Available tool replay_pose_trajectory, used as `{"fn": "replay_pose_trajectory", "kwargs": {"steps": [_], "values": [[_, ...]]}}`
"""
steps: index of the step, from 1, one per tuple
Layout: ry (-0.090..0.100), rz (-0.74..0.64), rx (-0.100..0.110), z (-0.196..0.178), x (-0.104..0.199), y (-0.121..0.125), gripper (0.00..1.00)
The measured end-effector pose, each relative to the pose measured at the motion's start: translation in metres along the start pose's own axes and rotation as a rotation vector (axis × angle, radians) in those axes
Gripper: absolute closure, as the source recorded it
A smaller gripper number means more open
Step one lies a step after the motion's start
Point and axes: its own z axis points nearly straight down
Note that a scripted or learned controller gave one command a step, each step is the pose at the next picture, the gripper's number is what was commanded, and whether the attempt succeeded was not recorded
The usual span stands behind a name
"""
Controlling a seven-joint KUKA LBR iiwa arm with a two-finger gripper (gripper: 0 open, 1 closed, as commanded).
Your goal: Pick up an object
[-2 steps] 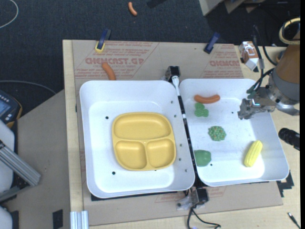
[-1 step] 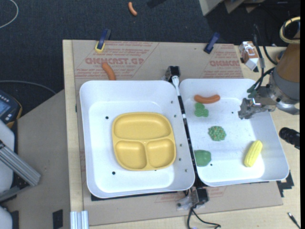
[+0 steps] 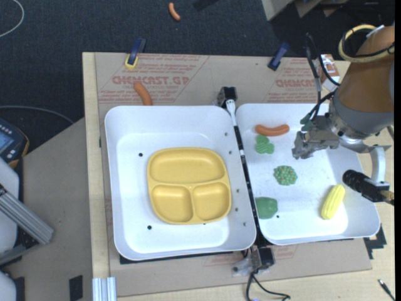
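The right bin (image 3: pixel 351 221) holds an orange sausage (image 3: pixel 272 129), a small green broccoli piece (image 3: pixel 264 145), a round green bumpy piece (image 3: pixel 286 175), a smooth green piece (image 3: pixel 266 207) and a yellow corn cob (image 3: pixel 333 202). My gripper (image 3: pixel 302 150) hangs over this bin, right of the broccoli piece and above the bumpy piece. Nothing shows between its dark fingers.
The left bin (image 3: pixel 125 168) holds a yellow three-compartment tray (image 3: pixel 188 185). A second orange sausage (image 3: pixel 143 93) lies on the cardboard behind the left bin. Blue clamps (image 3: pixel 133 54) hold the board's back edge. A black part (image 3: pixel 366 185) juts over the right bin.
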Motion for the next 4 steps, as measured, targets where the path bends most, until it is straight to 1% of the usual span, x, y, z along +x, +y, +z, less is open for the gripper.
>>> {"fn": "replay_pose_trajectory", "kwargs": {"steps": [1, 2, 3, 4], "values": [[-0.001, 0.000, 0.001, 0.001, 0.045, -0.002, 1.00], [-0.001, -0.001, -0.003, -0.002, 0.108, 0.000, 1.00], [-0.001, -0.002, -0.003, -0.003, 0.164, -0.001, 1.00], [-0.003, 0.003, -0.004, 0.003, 0.172, 0.009, 1.00]]}}
